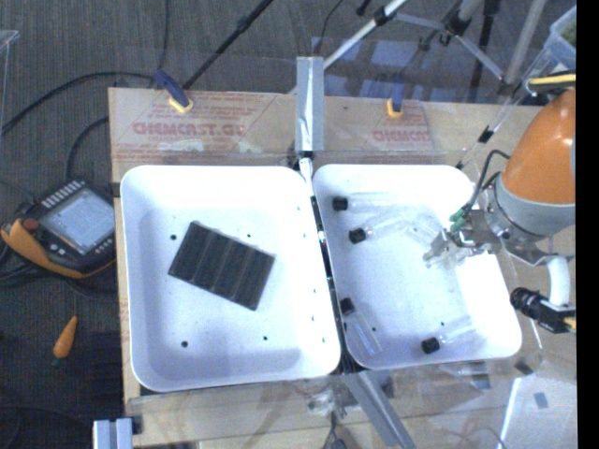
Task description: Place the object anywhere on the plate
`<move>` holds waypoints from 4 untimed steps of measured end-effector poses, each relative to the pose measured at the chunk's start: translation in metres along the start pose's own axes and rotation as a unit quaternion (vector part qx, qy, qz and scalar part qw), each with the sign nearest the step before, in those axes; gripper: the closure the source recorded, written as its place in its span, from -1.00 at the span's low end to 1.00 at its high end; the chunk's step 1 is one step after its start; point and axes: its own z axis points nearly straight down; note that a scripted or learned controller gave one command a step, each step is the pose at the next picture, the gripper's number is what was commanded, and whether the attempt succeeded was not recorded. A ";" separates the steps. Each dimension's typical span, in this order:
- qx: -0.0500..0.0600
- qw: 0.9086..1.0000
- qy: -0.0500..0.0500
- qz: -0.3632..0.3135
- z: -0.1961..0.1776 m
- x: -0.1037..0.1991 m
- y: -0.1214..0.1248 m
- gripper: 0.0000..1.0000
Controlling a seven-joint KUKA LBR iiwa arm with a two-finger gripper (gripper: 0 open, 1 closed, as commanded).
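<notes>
Far left: grey carpet, black cables, a teach pendant with a lit screen lying on the floor, an orange-handled tool just below it.

Bench is bare wood/cardboard with red printed lettering, two clamps on its far edge, blue-and-yellow one on the left, another further right. A metal upright post stands at the far edge between the bins. Behind it, tripod legs and a light pole cross the floor.

Left bin: white, shallow, a few small dark specks on the floor. One dark ribbed rectangular plate lies flat in it, rotated at an angle, roughly mid-bin, clear of all walls.

Right bin: touches the left bin along the centre seam. Holds several clear plastic tubes with black caps, hard to count against the white. One capped tube near the left-centre, one cap near the far-left corner, one tube near the front wall, another by the front-left edge. All objects sit in this bin, well apart from the plate.

Gripper: low over the right side of the right bin, arm's orange band above it at the frame's right. Finger opening: cannot tell, the clear parts blur with the tubes. Cannot tell if it touches or holds a tube.
</notes>
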 end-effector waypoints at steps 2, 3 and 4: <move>-0.001 0.999 -0.002 -0.046 0.016 0.164 0.102 1.00; -0.001 0.998 -0.002 0.062 -0.042 0.260 0.056 1.00; -0.001 0.999 -0.003 0.045 -0.023 0.322 0.086 1.00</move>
